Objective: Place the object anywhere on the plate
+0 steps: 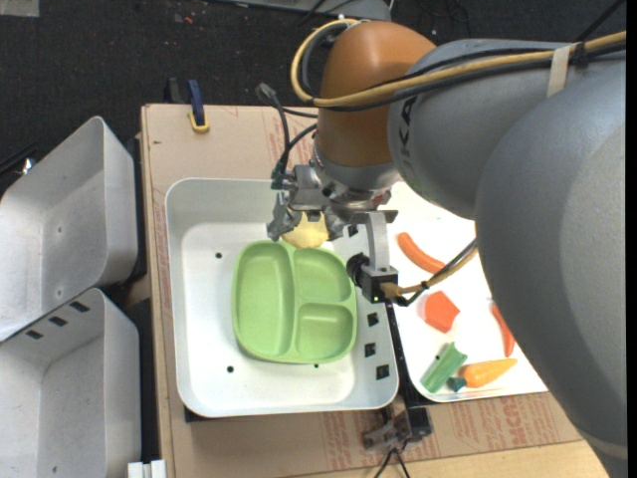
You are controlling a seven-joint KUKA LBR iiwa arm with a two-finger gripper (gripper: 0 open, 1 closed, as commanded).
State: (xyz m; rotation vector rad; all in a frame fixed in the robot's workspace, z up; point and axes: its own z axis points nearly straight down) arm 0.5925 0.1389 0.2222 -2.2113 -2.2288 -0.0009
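Note:
A light green divided plate (295, 303) lies in the left white bin (199, 366). My gripper (299, 219) hangs over the plate's far edge, under the orange wrist band. A pale yellow object (307, 234) sits right beneath the gripper at the plate's far rim. The wrist hides how the object meets the gripper.
The right bin (468, 391) holds toy food: an orange carrot-like piece (421, 253), an orange-red block (440, 310), a green piece (442, 368) and a yellow-orange piece (488, 371). The big grey arm covers the right of the view. White bin walls (70, 207) stand at the left.

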